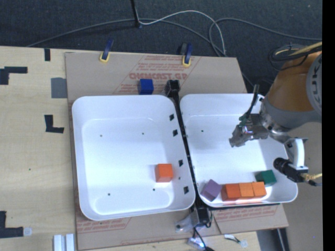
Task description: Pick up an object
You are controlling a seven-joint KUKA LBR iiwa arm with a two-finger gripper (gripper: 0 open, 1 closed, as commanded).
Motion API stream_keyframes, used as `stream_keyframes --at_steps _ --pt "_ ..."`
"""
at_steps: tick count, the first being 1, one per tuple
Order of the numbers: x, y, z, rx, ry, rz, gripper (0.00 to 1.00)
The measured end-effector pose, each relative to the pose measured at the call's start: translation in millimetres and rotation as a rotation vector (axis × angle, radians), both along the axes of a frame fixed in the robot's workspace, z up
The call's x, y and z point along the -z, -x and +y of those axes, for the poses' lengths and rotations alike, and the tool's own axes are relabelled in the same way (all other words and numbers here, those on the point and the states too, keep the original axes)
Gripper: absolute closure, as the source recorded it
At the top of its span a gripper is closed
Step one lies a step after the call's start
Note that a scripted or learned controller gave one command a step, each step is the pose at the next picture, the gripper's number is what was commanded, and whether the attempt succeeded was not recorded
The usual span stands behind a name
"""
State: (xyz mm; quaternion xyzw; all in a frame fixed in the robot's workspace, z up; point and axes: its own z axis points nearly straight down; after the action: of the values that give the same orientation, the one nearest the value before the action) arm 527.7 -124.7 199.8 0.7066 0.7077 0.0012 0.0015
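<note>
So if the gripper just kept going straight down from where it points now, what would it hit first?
Most likely the bare floor of the right bin. The gripper hangs over open white bottom, apart from the blocks along the near wall, though depth is hard to judge from this slanted view.

Robotics lab / test cell. Evidence: industrial arm [293, 95] w/ orange band over two white bins [84, 119] on a counter [26, 140], cardboard sheet [152, 75] clamped w/ spring clips [107, 51], black tape marks [49, 123] on the wood, loose cables [172, 17] across dark carpet [63, 9], coloured test blocks [243, 191].
</note>
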Motion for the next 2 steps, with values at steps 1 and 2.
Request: stream_keyframes --at_steps 1,2 --pt "-52 0 0 0.001 0.000 0.000 1.00" --pt "-42 -30 53 -0.003 -0.001 0.005 1.00"
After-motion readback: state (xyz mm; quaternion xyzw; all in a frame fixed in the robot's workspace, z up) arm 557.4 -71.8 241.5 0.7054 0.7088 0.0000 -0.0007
